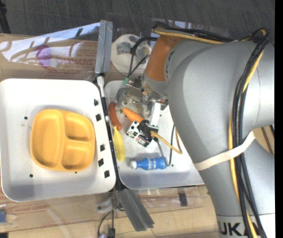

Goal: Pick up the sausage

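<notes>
Sausage (half hidden) under claw

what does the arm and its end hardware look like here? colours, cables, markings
The arm has smooth, rounded grey casings with an orange band above the wrist. Black and yellow cables run along its outside, with a pale strap around the casing. Part of white lettering, "UKA", shows at the link's lower end. The gripper is a cluttered metallic assembly with loose wires and a small black-and-white patterned block beside it.

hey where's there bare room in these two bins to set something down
Left bin: bare floor all around the yellow divided plate, widest below it. Right bin: crowded beside the divider, where the gripper, sausage, banana and bottle cluster; only a strip under the bottle.
</notes>
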You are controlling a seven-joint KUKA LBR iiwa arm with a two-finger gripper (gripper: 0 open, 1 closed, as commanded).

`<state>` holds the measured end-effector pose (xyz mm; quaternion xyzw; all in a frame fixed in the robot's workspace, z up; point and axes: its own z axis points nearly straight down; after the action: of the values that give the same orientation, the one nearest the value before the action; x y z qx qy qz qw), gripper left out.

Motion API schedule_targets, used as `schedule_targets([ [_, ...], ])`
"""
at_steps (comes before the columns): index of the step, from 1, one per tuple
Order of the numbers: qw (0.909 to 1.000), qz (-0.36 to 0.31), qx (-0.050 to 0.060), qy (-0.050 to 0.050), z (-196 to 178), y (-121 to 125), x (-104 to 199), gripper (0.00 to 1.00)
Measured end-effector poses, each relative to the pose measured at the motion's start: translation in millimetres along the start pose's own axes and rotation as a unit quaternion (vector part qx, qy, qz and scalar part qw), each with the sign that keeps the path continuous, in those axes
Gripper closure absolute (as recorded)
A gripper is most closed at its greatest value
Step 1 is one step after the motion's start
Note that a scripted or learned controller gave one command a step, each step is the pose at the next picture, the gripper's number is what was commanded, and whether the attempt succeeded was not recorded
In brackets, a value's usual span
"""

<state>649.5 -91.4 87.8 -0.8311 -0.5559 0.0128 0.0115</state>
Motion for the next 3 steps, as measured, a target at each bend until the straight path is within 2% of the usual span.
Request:
schedule_targets([
  [1,1.0,-0.006,-0.001,0.0,-8.3,-0.8,3.6,1.0],
  [2,0.972,0.234,-0.012,0.007,-3.2,-4.8,-4.3,1.0],
  [3,0.9495,0.313,-0.012,0.009,-181.9,-59.0,-46.6,1.0],
])
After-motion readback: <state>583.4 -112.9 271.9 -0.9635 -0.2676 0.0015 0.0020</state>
